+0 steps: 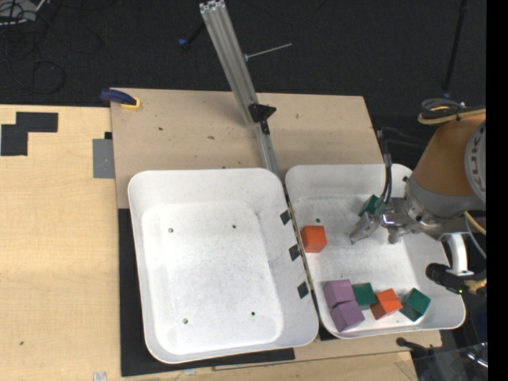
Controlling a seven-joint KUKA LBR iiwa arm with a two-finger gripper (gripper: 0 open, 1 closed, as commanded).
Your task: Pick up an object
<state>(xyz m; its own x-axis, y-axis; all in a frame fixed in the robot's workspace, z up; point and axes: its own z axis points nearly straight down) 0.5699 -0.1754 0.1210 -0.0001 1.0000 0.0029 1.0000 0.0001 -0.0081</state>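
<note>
arm (448, 169) in from 3 o'clock, over right bin (333, 182) | gripper (373, 227) low in bin's upper half | fingers: can't tell apart or together, too small | green piece (370, 205) at the wrist, grasp unclear | orange cube (314, 239) loose at gripper's 9 o'clock | purple blocks (343, 304), green block (363, 294), orange block (387, 302), green block (416, 301) clustered at bin's 6 o'clock | left bin (159, 193) alongside

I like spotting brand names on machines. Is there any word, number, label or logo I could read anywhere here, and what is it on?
None can be read.
The arm shows a plain orange band, no lettering visible.
The blocks, such as the orange block, have plain faces.
Both bins, left bin and right bin, carry no print.
</note>
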